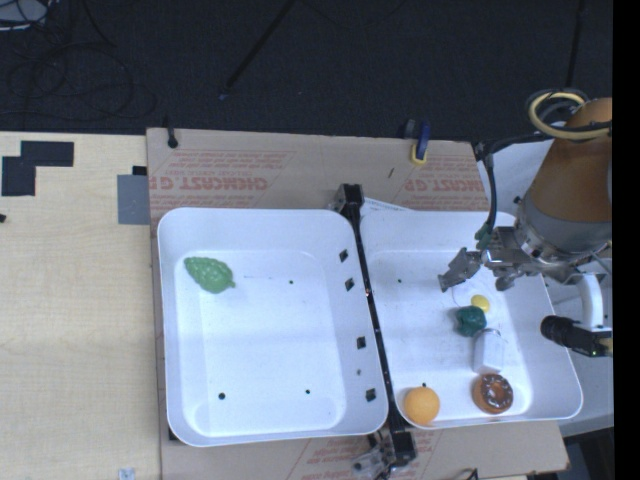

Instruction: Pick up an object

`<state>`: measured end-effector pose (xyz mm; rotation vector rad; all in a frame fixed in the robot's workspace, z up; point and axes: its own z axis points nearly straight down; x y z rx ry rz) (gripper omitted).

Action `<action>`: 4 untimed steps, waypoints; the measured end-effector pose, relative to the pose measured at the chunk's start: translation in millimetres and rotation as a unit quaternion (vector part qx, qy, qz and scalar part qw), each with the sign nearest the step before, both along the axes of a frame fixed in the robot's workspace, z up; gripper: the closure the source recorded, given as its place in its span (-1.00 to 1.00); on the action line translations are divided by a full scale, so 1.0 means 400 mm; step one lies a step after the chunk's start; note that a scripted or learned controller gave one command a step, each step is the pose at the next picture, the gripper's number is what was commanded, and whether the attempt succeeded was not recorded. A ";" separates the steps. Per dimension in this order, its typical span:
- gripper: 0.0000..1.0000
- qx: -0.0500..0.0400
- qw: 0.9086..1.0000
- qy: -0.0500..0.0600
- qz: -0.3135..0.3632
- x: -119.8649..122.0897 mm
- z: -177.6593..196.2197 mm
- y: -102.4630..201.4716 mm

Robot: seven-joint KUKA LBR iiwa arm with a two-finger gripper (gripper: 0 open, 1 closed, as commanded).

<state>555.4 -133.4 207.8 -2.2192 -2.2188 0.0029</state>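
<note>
Robot gripper (478,271), fingers spread apart and holding nothing, hovers in the right bin (400,230) just above a small yellow ball (481,304), likely light and slippery, best pinched across its middle.

Single fixed camera, high above bench (80,298), looking down at slant. Far enough to take in both white bins: left bin (180,368), right bin (560,393), black divider (365,303) near frame centre. Arm (572,193) enters from right of divider. Dark floor beyond bench, frame top.
</note>
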 end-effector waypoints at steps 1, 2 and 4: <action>-1.00 -0.001 1.000 0.003 -0.003 0.013 -0.247 -0.211; 1.00 0.000 1.000 0.000 -0.003 0.017 -0.208 -0.206; -1.00 0.000 1.000 0.000 -0.004 0.017 -0.209 -0.206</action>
